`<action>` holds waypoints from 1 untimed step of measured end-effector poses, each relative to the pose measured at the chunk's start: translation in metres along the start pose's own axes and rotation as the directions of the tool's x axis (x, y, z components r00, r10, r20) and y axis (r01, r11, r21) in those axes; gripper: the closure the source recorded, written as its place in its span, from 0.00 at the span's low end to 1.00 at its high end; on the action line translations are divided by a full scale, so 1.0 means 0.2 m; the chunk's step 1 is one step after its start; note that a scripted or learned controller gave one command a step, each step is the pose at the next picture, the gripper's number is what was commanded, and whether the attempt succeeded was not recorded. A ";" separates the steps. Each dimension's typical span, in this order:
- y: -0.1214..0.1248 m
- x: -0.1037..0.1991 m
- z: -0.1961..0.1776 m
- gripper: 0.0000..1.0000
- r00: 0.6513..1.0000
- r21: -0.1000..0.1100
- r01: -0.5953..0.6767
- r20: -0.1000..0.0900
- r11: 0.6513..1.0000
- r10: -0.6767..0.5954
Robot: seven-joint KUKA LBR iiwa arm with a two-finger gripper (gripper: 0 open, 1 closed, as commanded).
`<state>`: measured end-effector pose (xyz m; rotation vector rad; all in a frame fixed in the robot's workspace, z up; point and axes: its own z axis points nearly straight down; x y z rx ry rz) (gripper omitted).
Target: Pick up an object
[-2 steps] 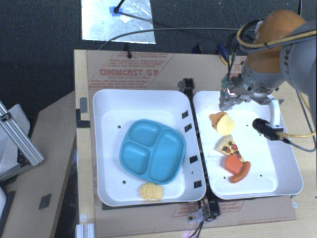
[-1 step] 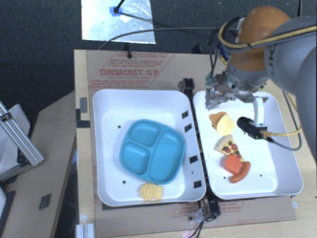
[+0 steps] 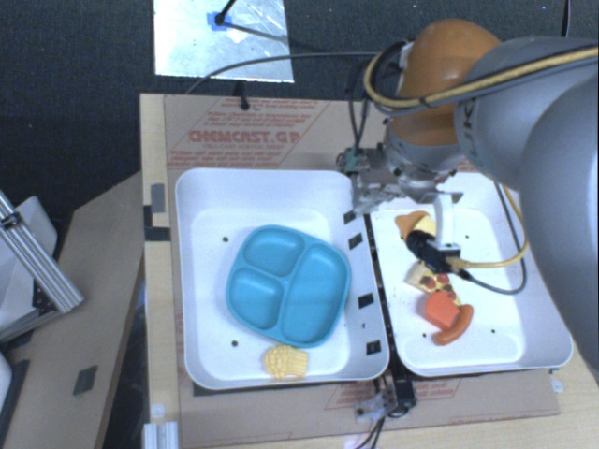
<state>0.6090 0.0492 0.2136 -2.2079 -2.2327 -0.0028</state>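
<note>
My gripper (image 3: 374, 193) hangs low over the far end of the seam where the two white bins meet, just above the rims, with my grey arm and its orange band sweeping in behind it from the right. From this slant my own wrist covers the jaws, so I cannot tell how far apart they stand, and I see nothing held between them. The nearest thing to me is the orange-yellow piece (image 3: 410, 223), which lies in the right-hand bin (image 3: 501, 335) near its far inner corner, just beside my gripper on the right and a little nearer the camera, not under it. Further toward the camera in the same bin sits a small mixed-colour piece (image 3: 430, 279), and just past that, touching or nearly touching it, an orange-red toy (image 3: 447, 314) lies at a tilt on the bin floor. All three trail away from me in a loose line, the last one well apart from my jaws. In the left-hand bin (image 3: 206, 213) a blue divided plate (image 3: 285, 283) lies flat around the middle, near the shared wall, and a yellow corn cob (image 3: 284, 361) rests just in front of it against the near wall. Both bins sit on a cardboard sheet (image 3: 248, 129) with red print.
</note>
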 end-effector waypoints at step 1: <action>-0.05 0.26 0.03 1.00 1.000 0.000 -0.001 0.000 1.000 0.001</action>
